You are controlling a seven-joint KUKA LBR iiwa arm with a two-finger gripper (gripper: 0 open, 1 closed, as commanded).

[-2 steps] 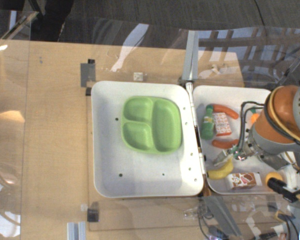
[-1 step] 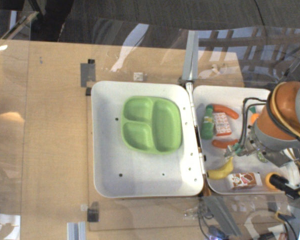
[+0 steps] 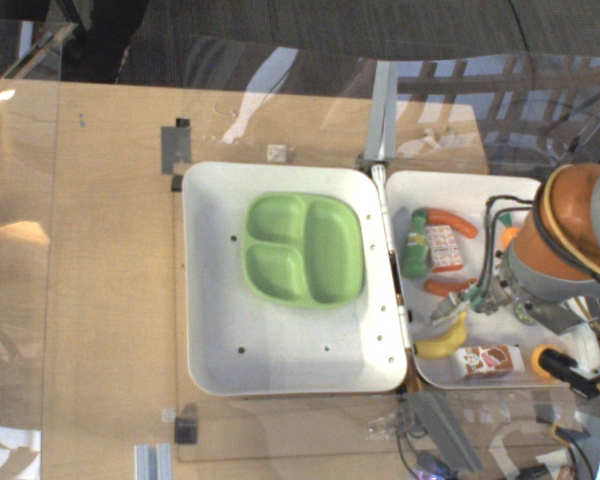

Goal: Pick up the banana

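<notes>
Two bins: two white bins sit side by side on the bench (image 3: 100,268); the left bin (image 3: 220,358) carries a green divided plate (image 3: 305,248), the right bin (image 3: 430,373) carries the toy food.
Banana: the banana (image 3: 443,341) lies on the floor of the right bin, near that bin's front-left corner, close against the wall shared with the left bin.
Neighbours: a small carton (image 3: 487,361) sits just beside the banana along the front wall; a red sausage piece (image 3: 446,288) lies a little further back, and a green bottle (image 3: 416,246) with a printed box (image 3: 443,248) stand nearer the back wall.
Pincer: the pincer (image 3: 458,308) hangs low over the right bin, its tips just above the banana's upper end, and here's the catch: the view is too small and cluttered to tell how wide the tips are spread, or whether they touch the fruit at all.
Arm: the grey arm with its orange band (image 3: 570,218) reaches in over the right bin's far side.
Done so far: the approach looks made, with the tool lined up roughly over the target.
Left to do: everything that counts. The banana appears to rest on the bin floor, so a firm grip and the lift both seem outstanding.
</notes>
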